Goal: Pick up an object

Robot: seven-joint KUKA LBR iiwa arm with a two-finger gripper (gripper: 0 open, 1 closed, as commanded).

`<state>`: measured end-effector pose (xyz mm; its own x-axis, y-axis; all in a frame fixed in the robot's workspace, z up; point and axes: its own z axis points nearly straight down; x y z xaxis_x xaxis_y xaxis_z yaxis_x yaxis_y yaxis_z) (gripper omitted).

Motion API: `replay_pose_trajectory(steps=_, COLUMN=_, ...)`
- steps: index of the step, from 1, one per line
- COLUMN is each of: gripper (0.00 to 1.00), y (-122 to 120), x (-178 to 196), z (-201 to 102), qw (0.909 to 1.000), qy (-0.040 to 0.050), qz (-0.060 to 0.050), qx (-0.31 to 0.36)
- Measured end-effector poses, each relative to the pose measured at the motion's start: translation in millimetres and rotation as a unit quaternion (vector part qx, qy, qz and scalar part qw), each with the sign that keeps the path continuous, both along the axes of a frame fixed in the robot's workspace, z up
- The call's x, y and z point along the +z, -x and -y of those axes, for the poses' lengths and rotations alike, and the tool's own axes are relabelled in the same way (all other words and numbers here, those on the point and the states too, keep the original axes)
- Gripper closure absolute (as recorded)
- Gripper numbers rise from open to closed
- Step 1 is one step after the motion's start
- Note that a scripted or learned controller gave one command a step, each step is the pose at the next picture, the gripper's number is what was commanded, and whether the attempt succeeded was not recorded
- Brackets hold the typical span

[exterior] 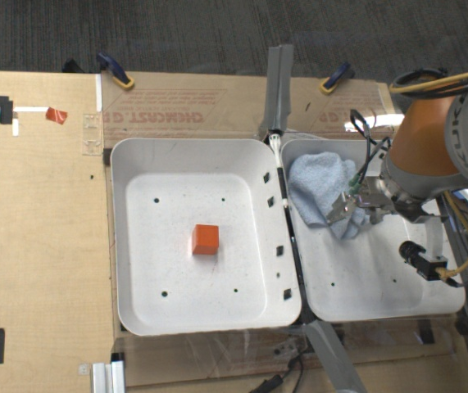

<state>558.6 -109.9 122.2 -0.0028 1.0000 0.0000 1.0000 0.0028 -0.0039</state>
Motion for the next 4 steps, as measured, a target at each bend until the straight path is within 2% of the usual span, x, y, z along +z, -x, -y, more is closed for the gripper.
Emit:
replay_pose_trajectory(steps=1, gripper=0.0, y=-42, x=-30, z=1, qw=0.9996, qy=0.0002, qz=0.003, qx=0.029)
replay_pose_trajectory(steps=2, gripper=1.0, y=-42, x=-21, z=3, qw=0.9996, qy=0.0003, qz=0.003, qx=0.028)
replay_pose_trajectory(steps=3, gripper=1.0, y=-84, x=104, z=-32, qw=0.997, qy=0.0012, qz=0.001, qx=-0.077)
replay_pose_trajectory(steps=4, gripper=1.0, y=-99, x=68, z=-36, qw=0.9857, qy=0.0015, qz=0.0, qx=-0.169)
